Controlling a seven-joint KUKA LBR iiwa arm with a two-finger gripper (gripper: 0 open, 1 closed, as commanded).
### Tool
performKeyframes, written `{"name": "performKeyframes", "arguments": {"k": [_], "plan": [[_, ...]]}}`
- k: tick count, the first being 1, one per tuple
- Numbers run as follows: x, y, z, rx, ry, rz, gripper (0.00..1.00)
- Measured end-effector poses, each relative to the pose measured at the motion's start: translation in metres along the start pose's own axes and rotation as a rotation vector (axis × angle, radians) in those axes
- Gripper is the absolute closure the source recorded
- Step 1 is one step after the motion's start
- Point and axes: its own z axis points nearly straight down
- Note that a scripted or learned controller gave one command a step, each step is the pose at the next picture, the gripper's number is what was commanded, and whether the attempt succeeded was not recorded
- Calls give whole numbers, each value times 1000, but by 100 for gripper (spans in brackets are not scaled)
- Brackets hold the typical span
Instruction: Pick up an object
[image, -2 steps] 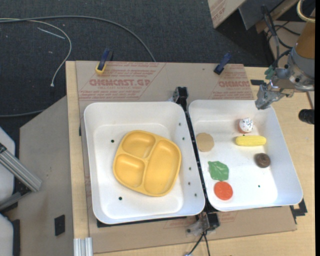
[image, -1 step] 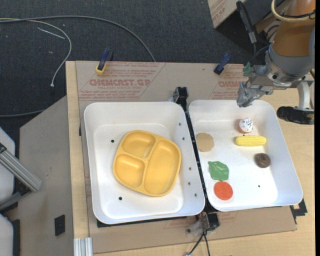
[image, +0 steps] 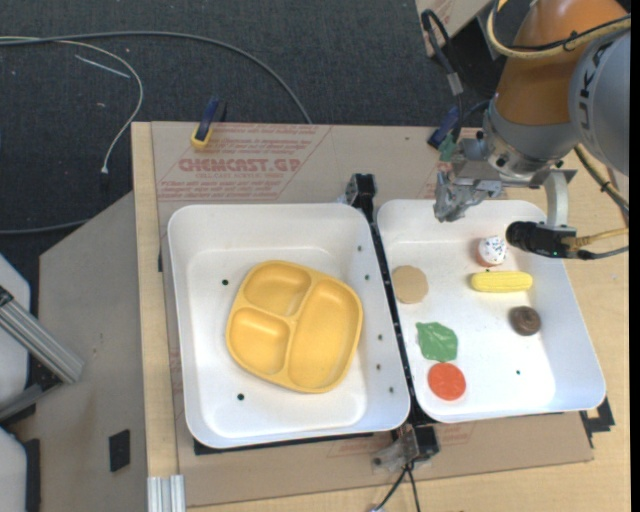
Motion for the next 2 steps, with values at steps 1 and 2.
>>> {"name": "performKeyframes", "arguments": {"k": [1,2], "plan": [[55,-9,13,0,-1,1,100],[115,-13,7,-4,-1,0,100]]}}
